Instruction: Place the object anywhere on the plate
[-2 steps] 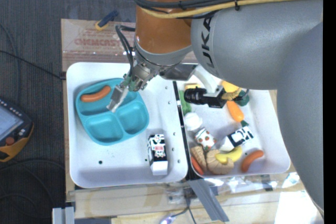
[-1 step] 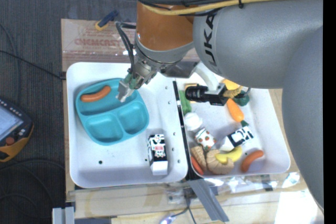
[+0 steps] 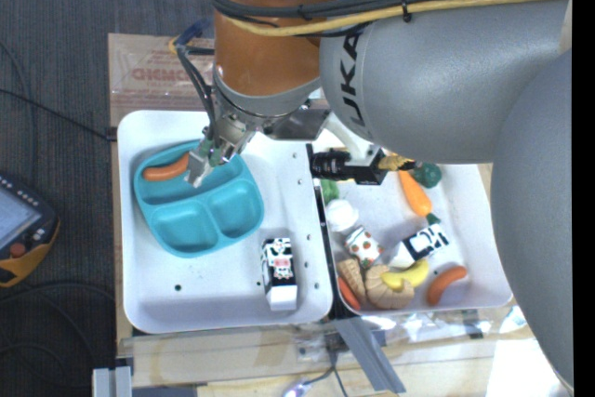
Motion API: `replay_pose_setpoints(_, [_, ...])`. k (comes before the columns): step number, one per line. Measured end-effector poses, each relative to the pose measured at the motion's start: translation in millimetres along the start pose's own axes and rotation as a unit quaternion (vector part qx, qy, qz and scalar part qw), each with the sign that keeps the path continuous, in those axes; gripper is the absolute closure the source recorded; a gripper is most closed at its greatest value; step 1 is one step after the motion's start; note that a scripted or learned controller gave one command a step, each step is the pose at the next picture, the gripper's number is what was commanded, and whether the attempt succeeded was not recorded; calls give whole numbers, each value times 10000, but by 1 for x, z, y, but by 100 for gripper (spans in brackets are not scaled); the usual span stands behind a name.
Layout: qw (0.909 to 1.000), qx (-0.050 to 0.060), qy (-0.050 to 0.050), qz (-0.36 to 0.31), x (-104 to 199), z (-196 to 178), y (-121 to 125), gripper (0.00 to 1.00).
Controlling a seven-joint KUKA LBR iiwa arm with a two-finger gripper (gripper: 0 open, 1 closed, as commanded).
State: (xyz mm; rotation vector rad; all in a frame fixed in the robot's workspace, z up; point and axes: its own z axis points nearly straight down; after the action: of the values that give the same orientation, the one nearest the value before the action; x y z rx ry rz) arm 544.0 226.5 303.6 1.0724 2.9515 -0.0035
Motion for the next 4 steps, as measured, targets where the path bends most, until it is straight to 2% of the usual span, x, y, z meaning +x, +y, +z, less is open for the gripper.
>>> replay_pose_setpoints(1, [10000, 1, -1, -1, 0, 0, 0, 0])
replay_pose_setpoints(2, [10000, 4, 6, 62, -20, 10, -96, 0])
replay_pose_setpoints(3, [9997, 9, 23, 246, -33, 139, -125, 0])
replay_pose_setpoints(4, [9997, 10, 29, 250, -34, 130, -125, 100])
